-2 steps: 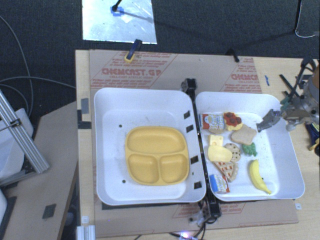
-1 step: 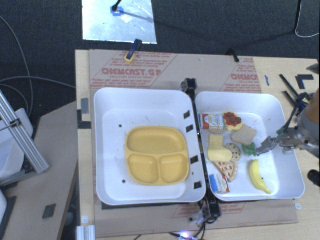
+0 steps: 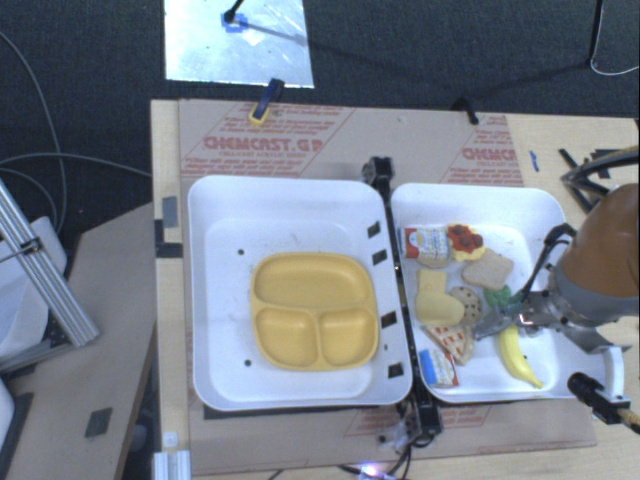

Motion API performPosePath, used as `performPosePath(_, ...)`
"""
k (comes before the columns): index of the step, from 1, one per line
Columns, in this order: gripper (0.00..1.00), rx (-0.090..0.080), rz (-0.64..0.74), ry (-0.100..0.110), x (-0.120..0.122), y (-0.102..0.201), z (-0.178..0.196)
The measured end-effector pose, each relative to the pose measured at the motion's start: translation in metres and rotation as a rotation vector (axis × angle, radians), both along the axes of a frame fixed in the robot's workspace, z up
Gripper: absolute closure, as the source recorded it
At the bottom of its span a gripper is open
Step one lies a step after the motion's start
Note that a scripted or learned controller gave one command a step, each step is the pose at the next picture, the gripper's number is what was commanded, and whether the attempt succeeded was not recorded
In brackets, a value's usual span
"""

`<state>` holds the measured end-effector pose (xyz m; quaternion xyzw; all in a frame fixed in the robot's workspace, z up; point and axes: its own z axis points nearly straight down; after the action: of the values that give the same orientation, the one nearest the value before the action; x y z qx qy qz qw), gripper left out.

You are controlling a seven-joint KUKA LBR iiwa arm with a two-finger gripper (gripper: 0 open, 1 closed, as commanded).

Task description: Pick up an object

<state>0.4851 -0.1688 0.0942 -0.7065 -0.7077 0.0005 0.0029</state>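
The right bin [image 3: 540, 208] holds several toy foods: a white and red packet [image 3: 425, 240], a red piece [image 3: 465, 238], a bread slice [image 3: 488, 268], yellow cheese pieces [image 3: 435, 298], a round cracker [image 3: 464, 298], a pizza slice [image 3: 452, 343], a blue and white packet [image 3: 437, 368] and a banana [image 3: 518, 356]. The arm comes in from the right, and its gripper [image 3: 488, 320] is low in this bin. It sits between the cracker and the banana, beside a green piece [image 3: 498, 295]. I see nothing held clearly in it.
The left bin [image 3: 230, 218] holds a yellow divided plate [image 3: 315, 310]. A black divider [image 3: 392, 268] with clips runs between the bins. The arm's orange band [image 3: 612, 238] and grey wrist [image 3: 590, 303] hang over the right bin's right edge. Cardboard lies under both bins.
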Motion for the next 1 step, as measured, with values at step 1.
performPosePath(1,1.00,-0.004,0.000,-0.009,0.0028,-0.0022,0.0145)
